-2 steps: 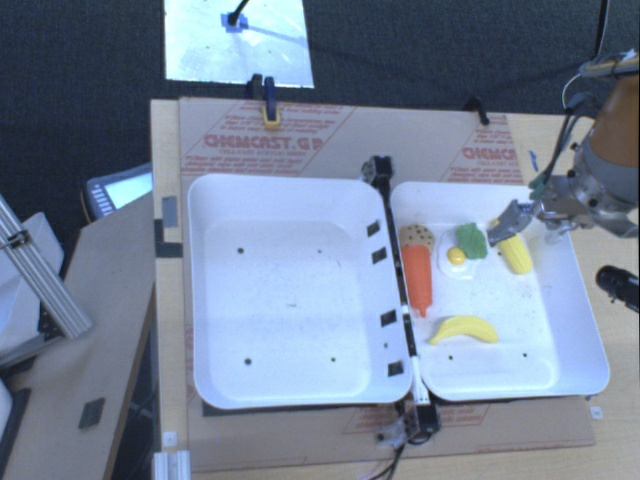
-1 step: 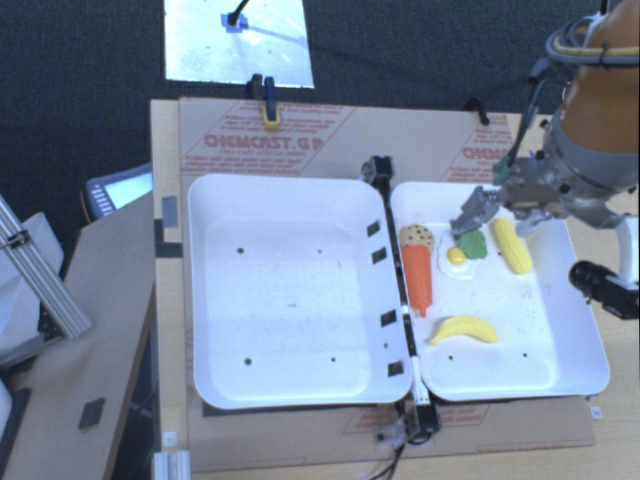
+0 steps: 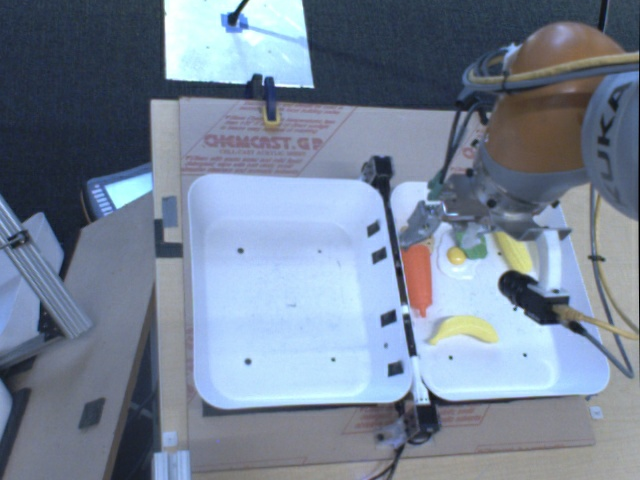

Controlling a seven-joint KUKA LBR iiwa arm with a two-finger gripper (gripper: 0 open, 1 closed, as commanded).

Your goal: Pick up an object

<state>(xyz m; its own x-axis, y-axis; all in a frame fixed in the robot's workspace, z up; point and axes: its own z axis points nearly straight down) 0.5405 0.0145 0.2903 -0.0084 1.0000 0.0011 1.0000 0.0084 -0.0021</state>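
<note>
Camera view: hand (image 3: 447, 230) state unclear, above carrot (image 3: 418, 274), fried egg (image 3: 457, 259); banana (image 3: 463, 330) near, apart

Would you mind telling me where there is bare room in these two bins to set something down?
The left bin offers its whole floor. In the right bin, the bare patch lies along the near wall, below the banana. It is crowded farther back, where the carrot, the fried egg and the pincer sit close together under the arm.
</note>
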